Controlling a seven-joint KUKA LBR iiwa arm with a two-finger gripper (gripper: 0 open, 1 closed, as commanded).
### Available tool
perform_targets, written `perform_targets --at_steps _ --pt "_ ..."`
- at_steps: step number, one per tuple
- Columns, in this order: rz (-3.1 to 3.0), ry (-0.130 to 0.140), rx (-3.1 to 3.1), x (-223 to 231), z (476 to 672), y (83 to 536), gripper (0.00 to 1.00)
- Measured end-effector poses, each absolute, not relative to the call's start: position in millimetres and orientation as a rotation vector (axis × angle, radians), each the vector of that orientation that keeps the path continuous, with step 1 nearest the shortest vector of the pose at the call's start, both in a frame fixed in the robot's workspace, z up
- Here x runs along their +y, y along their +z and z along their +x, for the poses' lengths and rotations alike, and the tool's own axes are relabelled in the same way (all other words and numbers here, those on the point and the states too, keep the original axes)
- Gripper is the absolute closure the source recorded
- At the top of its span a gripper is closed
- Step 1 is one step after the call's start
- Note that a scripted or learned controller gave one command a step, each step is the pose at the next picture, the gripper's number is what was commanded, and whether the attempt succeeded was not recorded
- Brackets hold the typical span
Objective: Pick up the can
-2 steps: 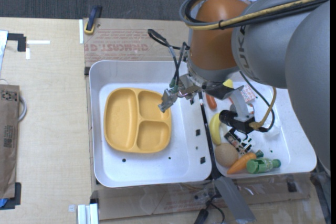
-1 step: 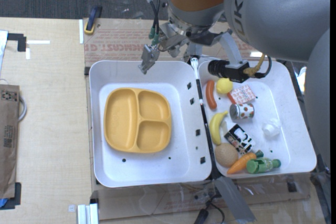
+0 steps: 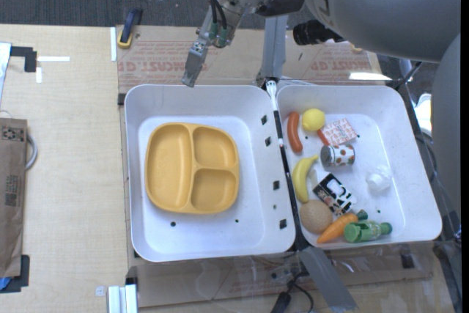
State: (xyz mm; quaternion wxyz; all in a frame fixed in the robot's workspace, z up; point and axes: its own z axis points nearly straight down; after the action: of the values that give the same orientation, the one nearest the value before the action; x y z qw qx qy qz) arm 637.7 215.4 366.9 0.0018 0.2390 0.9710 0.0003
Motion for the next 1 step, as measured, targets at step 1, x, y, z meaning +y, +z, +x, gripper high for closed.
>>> perform_targets --at_steps 1 --pt "0.752 0.001 3.044 214.6 639.2 375.7 1.0"
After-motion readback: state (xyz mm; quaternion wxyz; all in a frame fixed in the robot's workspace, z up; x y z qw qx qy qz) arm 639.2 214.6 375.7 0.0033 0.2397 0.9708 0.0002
